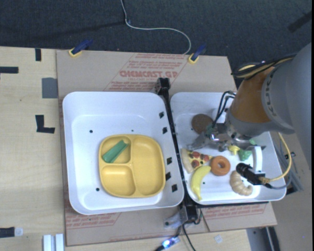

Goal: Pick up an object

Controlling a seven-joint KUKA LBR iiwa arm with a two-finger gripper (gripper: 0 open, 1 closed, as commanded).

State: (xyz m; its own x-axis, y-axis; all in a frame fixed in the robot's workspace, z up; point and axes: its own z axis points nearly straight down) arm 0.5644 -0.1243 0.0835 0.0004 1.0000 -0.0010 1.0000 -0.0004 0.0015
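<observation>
My gripper (213, 137) reaches down into the right bin (180, 104) under the grey wrist with its orange band. Just left of it lies a brown round patty (201, 123). Below it sit a pizza slice (191, 157), a glazed donut (220, 166), a yellow banana (198, 181) and a tan croissant (240, 184). A green and yellow piece (243, 152) lies by the wrist's lower right. The arm hides the fingertips.
The left bin (78, 114) bears a yellow divided plate (141, 166) with a green piece (115, 151) in its upper-left compartment. A black cable (259, 179) crosses the right bin's lower right. Cardboard lies under both bins.
</observation>
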